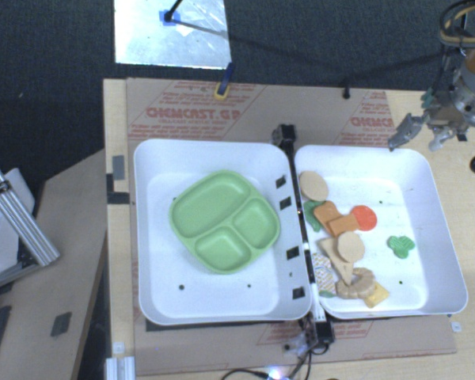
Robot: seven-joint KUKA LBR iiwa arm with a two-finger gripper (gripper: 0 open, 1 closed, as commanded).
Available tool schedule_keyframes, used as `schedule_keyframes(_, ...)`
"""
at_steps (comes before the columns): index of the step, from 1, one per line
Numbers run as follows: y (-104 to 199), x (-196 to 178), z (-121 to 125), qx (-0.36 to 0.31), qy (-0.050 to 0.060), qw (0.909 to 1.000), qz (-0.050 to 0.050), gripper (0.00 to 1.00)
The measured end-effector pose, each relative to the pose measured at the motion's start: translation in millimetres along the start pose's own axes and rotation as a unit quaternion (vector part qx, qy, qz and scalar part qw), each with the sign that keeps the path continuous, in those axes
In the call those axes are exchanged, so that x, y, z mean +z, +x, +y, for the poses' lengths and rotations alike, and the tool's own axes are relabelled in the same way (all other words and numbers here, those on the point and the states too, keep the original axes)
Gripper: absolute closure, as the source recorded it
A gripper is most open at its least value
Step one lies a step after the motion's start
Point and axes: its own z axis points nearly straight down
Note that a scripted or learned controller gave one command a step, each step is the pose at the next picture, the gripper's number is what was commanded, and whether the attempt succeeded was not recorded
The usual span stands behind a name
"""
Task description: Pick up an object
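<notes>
Pick not yet started, by the look of it: the gripper [422, 133] is up by the far right corner of the right bin [439, 212], above its rim and well apart from every item, with nothing between its fingers. The two fingers read as spread apart, one reaching left over the bin corner, the other shorter on the right. Candidate objects all lie in the right bin, crowded toward its left wall: a tan oval piece [313, 185], an orange block [334, 218], a red disc [364, 218], a beige round piece [350, 247] and a yellow-tan heap [364, 287] near the front; a green broccoli-like piece [400, 245] sits alone. The left bin [154, 212] holds a green divided plate [224, 222]. Remaining, in my judgement: descent, grasp, lift. Arm enters from the right, wrist angled down and leftward toward the bin
</notes>
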Motion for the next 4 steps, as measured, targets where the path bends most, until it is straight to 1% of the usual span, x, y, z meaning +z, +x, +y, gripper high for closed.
schedule_keyframes(1,0.7,-8.2,2.3,-0.001,-0.006,1.0000,-0.001,0.00)
schedule_keyframes(2,3.8,34.0,-0.5,-0.001,-0.005,1.0000,-0.001,0.00)
schedule_keyframes(3,6.1,94.2,6.6,-0.003,-0.004,1.0000,-0.001,0.00)
schedule_keyframes(4,10.6,137.4,12.2,-0.003,-0.005,1.0000,-0.001,0.00)
